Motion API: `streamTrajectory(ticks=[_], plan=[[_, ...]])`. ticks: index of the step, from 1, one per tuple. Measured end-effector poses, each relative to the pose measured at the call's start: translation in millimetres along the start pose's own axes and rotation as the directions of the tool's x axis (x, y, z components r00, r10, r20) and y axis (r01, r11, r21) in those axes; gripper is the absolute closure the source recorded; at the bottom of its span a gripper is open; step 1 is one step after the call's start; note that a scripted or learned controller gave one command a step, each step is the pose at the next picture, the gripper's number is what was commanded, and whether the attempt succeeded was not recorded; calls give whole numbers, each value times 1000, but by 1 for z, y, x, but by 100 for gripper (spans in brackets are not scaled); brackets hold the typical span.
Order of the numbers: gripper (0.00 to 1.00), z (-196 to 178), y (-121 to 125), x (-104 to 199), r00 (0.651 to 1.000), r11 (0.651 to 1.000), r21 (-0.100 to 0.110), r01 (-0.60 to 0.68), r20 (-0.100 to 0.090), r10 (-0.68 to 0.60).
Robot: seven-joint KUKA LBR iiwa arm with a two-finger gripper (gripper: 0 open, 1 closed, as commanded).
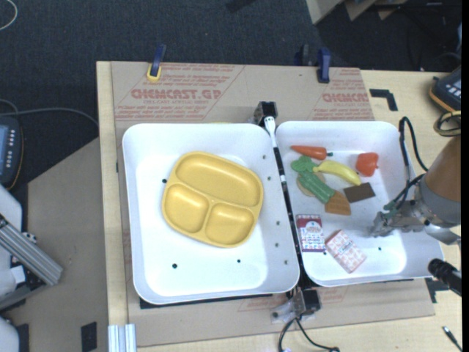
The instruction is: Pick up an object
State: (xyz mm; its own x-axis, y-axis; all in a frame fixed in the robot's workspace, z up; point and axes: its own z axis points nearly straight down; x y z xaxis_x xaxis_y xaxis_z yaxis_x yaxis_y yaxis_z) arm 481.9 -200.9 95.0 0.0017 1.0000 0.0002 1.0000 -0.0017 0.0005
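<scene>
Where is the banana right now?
The banana lies in the right bin, toward its far side, between the carrot and the brown block.

A yellow divided plate is lying in the left white bin, its three sections facing up. Two clamps, one yellow and one blue, are gripping the table's far edge, well apart from each other.
</scene>
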Motion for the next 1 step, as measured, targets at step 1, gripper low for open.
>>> streamTrajectory(ticks=[1], plan=[[100,-63,-1,-6,1000,1000,-6,2,4,-2]])
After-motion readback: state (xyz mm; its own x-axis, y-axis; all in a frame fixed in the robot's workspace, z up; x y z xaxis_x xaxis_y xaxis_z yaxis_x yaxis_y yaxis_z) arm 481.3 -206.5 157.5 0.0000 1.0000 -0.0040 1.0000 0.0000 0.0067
